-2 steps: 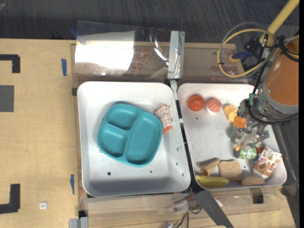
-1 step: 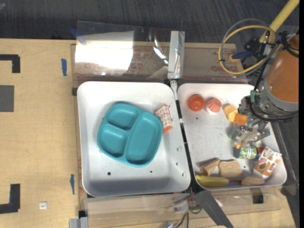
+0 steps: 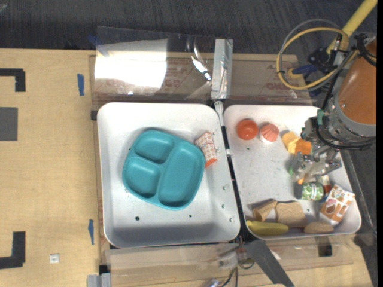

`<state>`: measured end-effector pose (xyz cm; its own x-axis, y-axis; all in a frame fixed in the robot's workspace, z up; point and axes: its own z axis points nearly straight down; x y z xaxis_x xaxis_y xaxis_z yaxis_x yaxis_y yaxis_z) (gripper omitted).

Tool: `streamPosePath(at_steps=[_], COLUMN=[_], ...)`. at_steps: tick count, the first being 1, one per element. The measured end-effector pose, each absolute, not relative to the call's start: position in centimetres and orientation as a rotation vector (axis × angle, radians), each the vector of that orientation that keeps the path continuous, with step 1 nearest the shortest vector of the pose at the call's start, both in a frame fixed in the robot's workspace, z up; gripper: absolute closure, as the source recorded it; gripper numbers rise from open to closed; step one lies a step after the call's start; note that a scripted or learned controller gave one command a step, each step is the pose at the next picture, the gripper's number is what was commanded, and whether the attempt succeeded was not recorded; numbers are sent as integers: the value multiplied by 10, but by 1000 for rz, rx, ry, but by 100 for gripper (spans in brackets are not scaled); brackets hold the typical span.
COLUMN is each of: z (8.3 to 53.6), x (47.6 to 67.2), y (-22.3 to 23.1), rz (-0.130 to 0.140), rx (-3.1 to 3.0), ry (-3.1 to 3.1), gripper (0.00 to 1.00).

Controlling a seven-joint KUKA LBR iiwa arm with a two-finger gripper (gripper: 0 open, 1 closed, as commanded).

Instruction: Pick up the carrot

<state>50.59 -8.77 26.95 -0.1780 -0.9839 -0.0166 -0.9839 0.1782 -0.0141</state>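
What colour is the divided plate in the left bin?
Teal, a three-compartment plastic plate; clearest in the camera view.

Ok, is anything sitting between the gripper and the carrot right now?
Nothing visible does. The gripper is directly above what looks like the carrot in the right bin and partly hides it. A green toy lies close beside, not between them.

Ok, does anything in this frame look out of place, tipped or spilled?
One thing: a small carton lies on its side in the left bin, wedged against the rim of the teal divided plate, alone there. The other toy foods sit loose in the right bin, where the gripper is down among them. No spill or damage shows.
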Motion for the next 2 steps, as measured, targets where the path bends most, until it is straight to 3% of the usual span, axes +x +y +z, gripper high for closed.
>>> streamPosePath(at_steps=[1, 2], z=[158, 276], x=[478, 520], y=[-111, -116], rz=[14, -9], rx=[-2132, -2086], ry=[2309, 2339], gripper=[100, 100])
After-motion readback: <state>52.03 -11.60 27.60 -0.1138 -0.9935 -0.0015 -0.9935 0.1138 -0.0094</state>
